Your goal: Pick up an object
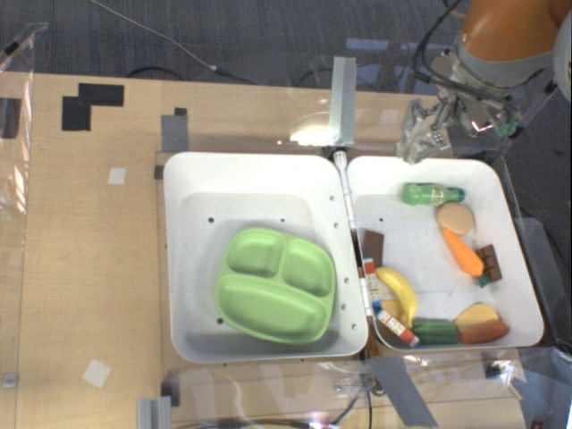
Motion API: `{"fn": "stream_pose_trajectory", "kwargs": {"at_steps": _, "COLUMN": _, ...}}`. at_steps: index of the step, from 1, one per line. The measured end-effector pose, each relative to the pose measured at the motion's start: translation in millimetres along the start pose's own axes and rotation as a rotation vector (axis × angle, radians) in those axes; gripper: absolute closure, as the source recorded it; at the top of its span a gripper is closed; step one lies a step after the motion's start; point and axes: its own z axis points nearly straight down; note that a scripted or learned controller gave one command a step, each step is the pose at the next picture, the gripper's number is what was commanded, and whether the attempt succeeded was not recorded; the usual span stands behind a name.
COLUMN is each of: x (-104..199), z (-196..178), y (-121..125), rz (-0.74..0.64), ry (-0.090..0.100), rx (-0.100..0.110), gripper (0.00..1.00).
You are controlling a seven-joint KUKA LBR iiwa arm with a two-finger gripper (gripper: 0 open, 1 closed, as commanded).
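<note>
The pale wooden desk (89, 266) carries two shallow white plastic bins side by side: the left bin (192, 195) holds a light green divided plastic tray (275, 284) in the lower middle of the frame, and the right bin (393, 231) holds the small items any of which could serve as the object to pick. The grey arm with its orange band (505, 12) enters at the upper right, and its hand (427, 137) hovers just above the right bin's far rim, with nothing between its fingers; whether they are spread or closed I cannot tell at this size. Nearest below it lies a green plastic bottle (432, 194), then a tan round toy bread piece (455, 218) touching an orange toy carrot (463, 252), with a small brown block (488, 262) beside it. A yellow toy banana (398, 293) sits lower, near the divider. The risk, as I judge it, is a descent that clips the far rim, or a grasp that rolls the bottle away. The bin's middle floor offers the most open room; pieces at the lower edge crowd the wall.
</note>
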Motion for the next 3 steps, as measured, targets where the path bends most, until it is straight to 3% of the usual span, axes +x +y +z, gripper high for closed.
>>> {"fn": "stream_pose_trajectory", "kwargs": {"at_steps": 1, "x": 17.8, "z": 16.1, "y": -41.2, "rz": -0.209, "ry": 0.002, "rx": -0.001, "gripper": 1.0}}
{"fn": "stream_pose_trajectory", "kwargs": {"at_steps": 3, "x": 11.3, "z": -13.4, "y": -39.6, "rz": -0.21, "ry": -0.022, "rx": 0.008, "gripper": 1.0}}
